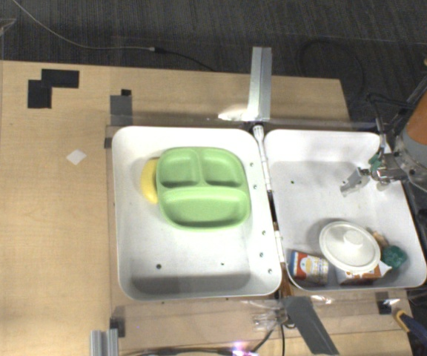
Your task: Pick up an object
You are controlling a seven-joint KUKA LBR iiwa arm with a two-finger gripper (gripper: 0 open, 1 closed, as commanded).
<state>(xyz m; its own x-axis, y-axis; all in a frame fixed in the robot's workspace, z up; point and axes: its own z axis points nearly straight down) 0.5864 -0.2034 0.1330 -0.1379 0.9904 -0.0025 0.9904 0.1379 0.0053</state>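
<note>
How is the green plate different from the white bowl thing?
The green plate is bigger and split into three sections; the white bowl is smaller, round and has no sections. The green plate lies in the left bin over something yellow; the white bowl sits in the right bin, crowded by small items. Both lie apart from the claw.

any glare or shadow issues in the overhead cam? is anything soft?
Camera view: bright glare on the metal post base between the bins; soft shadow along the left bin near wall; right bin floor nearly blown out white; gripper small and soft; clutter around the white bowl hard to resolve.
</note>
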